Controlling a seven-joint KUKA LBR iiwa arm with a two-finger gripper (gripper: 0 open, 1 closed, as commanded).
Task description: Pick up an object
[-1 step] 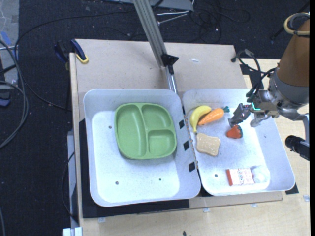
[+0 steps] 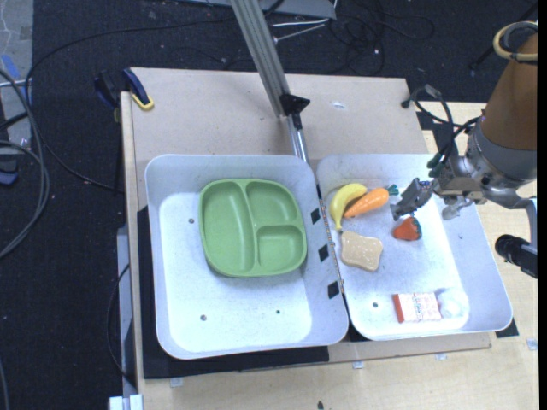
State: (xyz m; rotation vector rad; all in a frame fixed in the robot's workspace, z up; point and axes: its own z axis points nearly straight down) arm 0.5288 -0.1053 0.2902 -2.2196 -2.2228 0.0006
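Right bin [image 2: 479, 293]: banana [image 2: 344, 202], carrot [image 2: 367, 202], bread slice [image 2: 361, 251], carton [image 2: 418, 307], strawberry [image 2: 408, 229], the last just beneath the tool [image 2: 412, 198], apparently poised for pickup; finger state cannot be told.

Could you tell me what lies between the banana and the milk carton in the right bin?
In the camera view, the bread slice lies between the banana and the carton, nearer the banana; past it is bare bin floor.

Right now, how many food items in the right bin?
4: banana and carrot touching at the upper left, strawberry beside the gripper, bread slice mid-left. None appear hidden.
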